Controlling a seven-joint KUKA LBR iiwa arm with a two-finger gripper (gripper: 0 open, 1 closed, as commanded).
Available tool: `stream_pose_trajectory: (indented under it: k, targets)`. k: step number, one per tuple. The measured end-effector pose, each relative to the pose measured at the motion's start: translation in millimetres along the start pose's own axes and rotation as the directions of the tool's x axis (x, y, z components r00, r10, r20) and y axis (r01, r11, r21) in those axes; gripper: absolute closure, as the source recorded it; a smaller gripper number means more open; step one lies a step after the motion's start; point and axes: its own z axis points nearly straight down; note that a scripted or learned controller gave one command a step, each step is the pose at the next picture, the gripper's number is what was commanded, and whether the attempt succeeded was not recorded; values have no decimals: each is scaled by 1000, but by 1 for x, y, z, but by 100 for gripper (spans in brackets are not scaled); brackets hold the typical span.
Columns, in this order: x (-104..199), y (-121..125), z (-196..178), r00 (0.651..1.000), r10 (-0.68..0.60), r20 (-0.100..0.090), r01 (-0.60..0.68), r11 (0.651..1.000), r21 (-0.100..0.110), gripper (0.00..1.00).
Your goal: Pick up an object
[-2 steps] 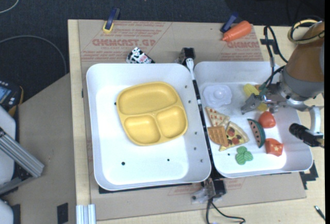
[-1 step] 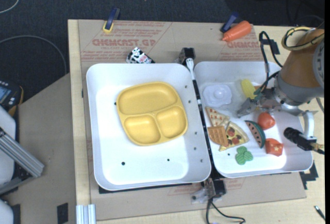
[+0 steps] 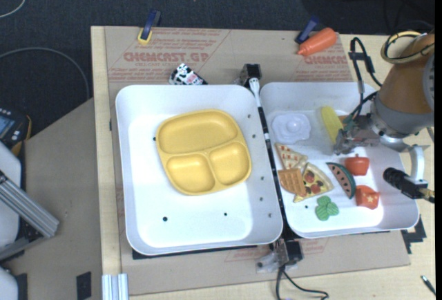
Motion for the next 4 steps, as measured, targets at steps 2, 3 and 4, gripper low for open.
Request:
stream_pose_trajectory:
  k: [2, 3, 4]
  targets:
    - [-8, 5, -122, 1000, -2, 3, 2, 1000, -7, 100]
    - [-8, 6, -130, 1000, -2, 2, 2, 1000, -4, 100]
    - [55, 14, -135, 1000, -8, -2, 8, 1000, 0, 100]
